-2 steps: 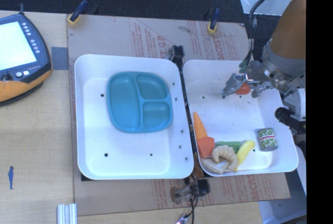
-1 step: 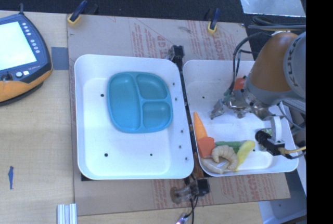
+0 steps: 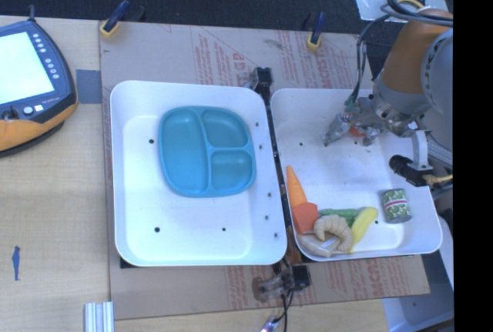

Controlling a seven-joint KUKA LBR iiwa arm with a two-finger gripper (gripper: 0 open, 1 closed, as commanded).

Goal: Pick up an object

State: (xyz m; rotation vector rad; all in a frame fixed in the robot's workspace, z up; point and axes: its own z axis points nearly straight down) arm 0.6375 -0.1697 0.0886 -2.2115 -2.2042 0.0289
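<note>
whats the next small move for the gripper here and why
Probably travel toward the near edge of the right bin and line up over the can. The gripper sits over bare bin floor near the far side with nothing between its fingers, while the objects lie along the near edge. The can stands apart from the carrot and the pile beside it, so it looks the easiest pick.
</note>
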